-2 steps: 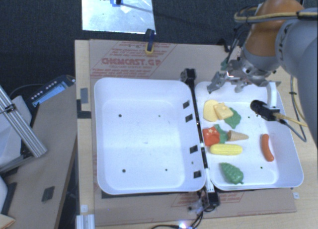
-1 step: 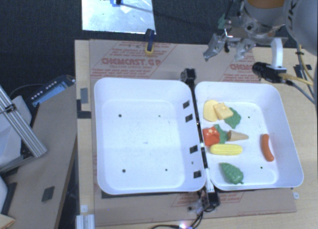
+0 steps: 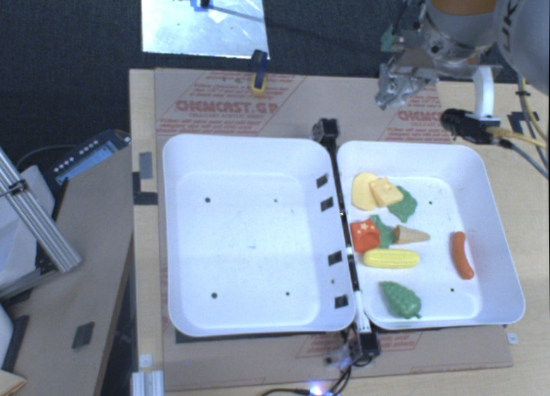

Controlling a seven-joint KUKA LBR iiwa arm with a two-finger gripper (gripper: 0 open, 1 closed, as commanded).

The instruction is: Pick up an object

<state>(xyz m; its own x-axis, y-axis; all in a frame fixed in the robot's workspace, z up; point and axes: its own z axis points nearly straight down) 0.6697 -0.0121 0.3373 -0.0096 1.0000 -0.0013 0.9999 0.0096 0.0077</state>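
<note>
My gripper [image 3: 397, 94] hangs high above the back edge of the right bin [image 3: 498, 214], with nothing visible between its fingers. Below it, the right bin holds toy foods: a yellow cheese wedge [image 3: 375, 191], a green leafy piece [image 3: 403, 206], a red pepper [image 3: 365, 234], an ice cream cone [image 3: 411, 234], a yellow corn cob [image 3: 391, 258], a red sausage [image 3: 462, 255] and a green bumpy piece [image 3: 400, 299]. All of them lie apart from the gripper.
The left bin [image 3: 249, 231] sits beside the right one, joined by a black-clipped divider [image 3: 339, 214]. A shiny metal sheet [image 3: 202, 6] lies at the back left. Grey rails [image 3: 30, 214] stand at the far left.
</note>
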